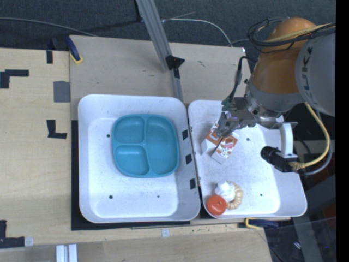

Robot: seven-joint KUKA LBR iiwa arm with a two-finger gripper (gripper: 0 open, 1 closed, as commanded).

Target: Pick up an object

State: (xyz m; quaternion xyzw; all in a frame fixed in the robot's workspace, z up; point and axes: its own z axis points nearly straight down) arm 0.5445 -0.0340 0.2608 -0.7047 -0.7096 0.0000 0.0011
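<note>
Grey gripper (223,129) low over small carton (220,143) in right bin (283,198), possibly touching, finger state unclear, teal divided plate (145,145) in left bin (92,157)

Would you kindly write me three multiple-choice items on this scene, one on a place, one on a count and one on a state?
1. Where is the blue plate?
A. left bin
B. right bin
C. on the bench

2. How many compartments has the plate?
A. two
B. three
C. five

3. Where is the end effector?
A. over the plate
B. off the bench
C. down at the carton

Key: 1 A, the plate lies in the left bin; 2 B, ridges split it into three; 3 C, the end effector meets the carton in the right bin.
</note>
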